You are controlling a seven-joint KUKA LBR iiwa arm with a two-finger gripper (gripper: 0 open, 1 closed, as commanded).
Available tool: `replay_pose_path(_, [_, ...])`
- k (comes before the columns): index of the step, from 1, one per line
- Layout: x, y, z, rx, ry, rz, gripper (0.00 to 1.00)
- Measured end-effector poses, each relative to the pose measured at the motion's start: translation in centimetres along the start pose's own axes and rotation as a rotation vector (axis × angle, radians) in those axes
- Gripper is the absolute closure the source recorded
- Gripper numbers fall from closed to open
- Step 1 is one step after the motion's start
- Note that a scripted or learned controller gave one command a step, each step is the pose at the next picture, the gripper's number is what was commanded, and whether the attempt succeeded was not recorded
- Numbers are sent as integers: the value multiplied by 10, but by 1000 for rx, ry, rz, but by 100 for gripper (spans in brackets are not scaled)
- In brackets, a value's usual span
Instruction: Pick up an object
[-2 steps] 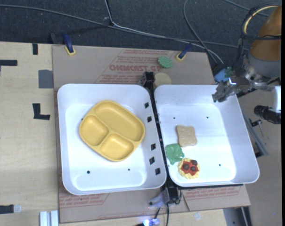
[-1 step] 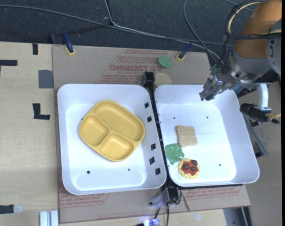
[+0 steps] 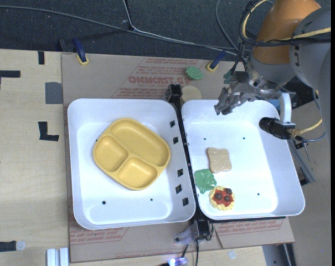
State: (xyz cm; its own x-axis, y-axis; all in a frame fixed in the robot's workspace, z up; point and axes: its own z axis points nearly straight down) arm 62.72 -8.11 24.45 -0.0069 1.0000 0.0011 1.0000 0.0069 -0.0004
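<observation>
The right bin [image 3: 267, 148] holds three small items near its front left: a tan cracker-like square [image 3: 218, 159], a green leafy piece [image 3: 204, 179] and a yellow round piece with red and dark spots [image 3: 222, 198]. My gripper [image 3: 227, 104] hangs over the back edge of the right bin, well behind the tan square. Nothing shows between its tips.
The left bin [image 3: 84, 204] carries a yellow divided plate [image 3: 131, 153]. A green ridged piece [image 3: 194, 72] and a pale disc [image 3: 190, 90] lie on the cardboard behind the bins. A black clip row [image 3: 179, 148] runs between the bins. Cables cross the dark floor behind.
</observation>
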Motion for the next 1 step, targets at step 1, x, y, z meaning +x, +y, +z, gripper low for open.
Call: replay_pose_path(1, [45,1,12,1,-2,3,100])
